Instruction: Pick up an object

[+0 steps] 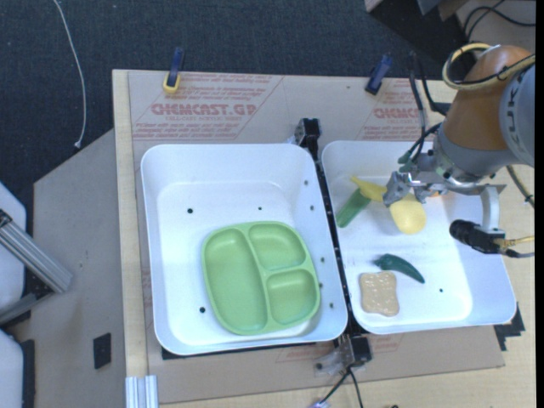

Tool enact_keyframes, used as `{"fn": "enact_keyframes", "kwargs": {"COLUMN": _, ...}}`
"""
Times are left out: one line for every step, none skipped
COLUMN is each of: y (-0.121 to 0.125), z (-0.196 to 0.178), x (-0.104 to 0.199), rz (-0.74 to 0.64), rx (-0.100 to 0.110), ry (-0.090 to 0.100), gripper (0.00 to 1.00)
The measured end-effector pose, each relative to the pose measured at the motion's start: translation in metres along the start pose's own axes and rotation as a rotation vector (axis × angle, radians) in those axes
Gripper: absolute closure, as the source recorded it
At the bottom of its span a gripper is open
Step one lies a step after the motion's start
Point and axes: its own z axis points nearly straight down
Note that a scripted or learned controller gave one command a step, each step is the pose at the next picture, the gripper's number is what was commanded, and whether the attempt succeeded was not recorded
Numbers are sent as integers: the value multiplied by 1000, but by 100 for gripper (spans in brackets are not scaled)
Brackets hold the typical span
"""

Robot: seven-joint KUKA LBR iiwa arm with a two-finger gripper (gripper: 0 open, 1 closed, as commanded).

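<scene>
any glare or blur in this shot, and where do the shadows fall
Camera view: lighting is even and soft, the white bins bright but not blown out; the green divided plate is sharp with faint shadow at its lower edge; the gripper casts little shadow by the yellow fruit; no motion blur.

Two white bins (161,228). Left bin: pale green divided plate (259,276). Right bin (459,308): beige cracker (379,293) nearest the plate, dark green pepper (399,267) beyond it, yellow lemon (409,217), and a green-and-yellow corn piece (357,201). Arm grey with orange band (484,92).
</scene>
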Motion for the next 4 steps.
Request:
{"fn": "enact_keyframes", "kwargs": {"y": -8, "z": -52, "x": -6, "rz": 1, "rx": 0, "ry": 0, "gripper": 100}}
{"fn": "enact_keyframes", "kwargs": {"y": -6, "z": -78, "x": -6, "rz": 0, "rx": 0, "ry": 0, "gripper": 100}}
{"fn": "enact_keyframes", "kwargs": {"y": -2, "z": -74, "x": 45, "rz": -5, "rx": 7, "ry": 5, "gripper": 100}}
{"fn": "enact_keyframes", "kwargs": {"y": 0, "z": -70, "x": 98, "rz": -6, "rx": 9, "ry": 4, "gripper": 100}}
